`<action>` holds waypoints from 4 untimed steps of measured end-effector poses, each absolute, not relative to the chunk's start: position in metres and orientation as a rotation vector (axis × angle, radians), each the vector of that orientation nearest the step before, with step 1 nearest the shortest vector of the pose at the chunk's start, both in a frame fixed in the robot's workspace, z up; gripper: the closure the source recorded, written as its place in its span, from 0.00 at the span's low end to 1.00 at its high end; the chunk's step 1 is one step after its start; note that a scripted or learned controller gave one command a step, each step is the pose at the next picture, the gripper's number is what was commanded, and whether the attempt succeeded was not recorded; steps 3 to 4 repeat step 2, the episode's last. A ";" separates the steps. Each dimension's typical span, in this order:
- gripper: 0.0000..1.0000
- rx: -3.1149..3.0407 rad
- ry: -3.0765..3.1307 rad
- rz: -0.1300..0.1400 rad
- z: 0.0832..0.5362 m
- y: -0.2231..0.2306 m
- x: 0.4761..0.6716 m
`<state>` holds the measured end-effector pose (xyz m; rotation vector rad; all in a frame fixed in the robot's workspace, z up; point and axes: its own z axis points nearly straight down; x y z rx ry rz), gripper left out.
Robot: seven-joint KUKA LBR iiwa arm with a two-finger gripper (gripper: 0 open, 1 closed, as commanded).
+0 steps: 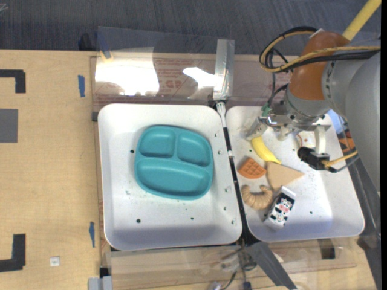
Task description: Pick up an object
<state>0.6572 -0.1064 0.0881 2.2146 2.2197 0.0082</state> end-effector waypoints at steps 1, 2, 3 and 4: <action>1.00 2.211 2.219 0.009 0.100 -0.106 0.658; 1.00 2.207 2.226 0.016 0.210 -0.023 0.664; 1.00 2.207 2.226 0.016 0.210 -0.023 0.664; 1.00 2.207 2.226 0.016 0.210 -0.023 0.664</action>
